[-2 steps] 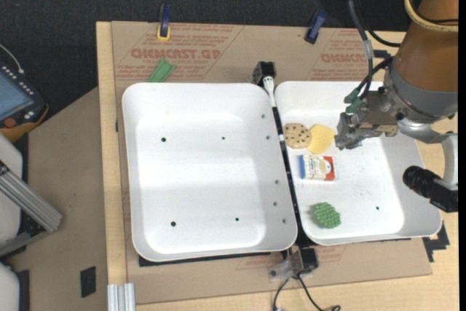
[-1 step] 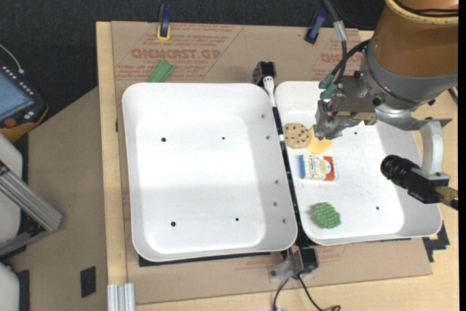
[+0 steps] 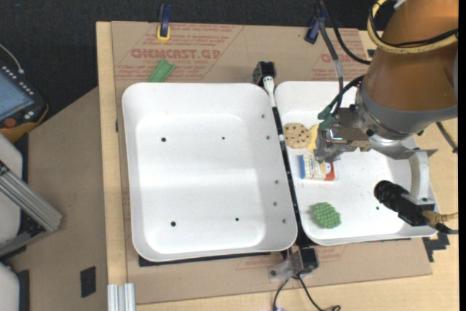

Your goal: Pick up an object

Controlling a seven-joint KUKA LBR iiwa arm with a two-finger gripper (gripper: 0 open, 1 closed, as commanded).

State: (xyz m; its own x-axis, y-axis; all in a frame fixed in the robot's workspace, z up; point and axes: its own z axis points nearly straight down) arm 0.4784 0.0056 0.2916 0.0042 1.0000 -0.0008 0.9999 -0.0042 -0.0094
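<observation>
My gripper hangs over the right bin, near that bin's left side. The wrist hides most of it. Just under and left of it lies a small white packet with blue and red print. A round tan cookie-like disc lies to the upper left of the gripper, with a bit of yellow beside it. A green bumpy ball rests near the right bin's front edge. I see nothing between the fingers.
The left bin is beside the right one, their rims meeting at a dark divider. A green strip lies on the cardboard behind the left bin. Clamps hold the cardboard at its back edge.
</observation>
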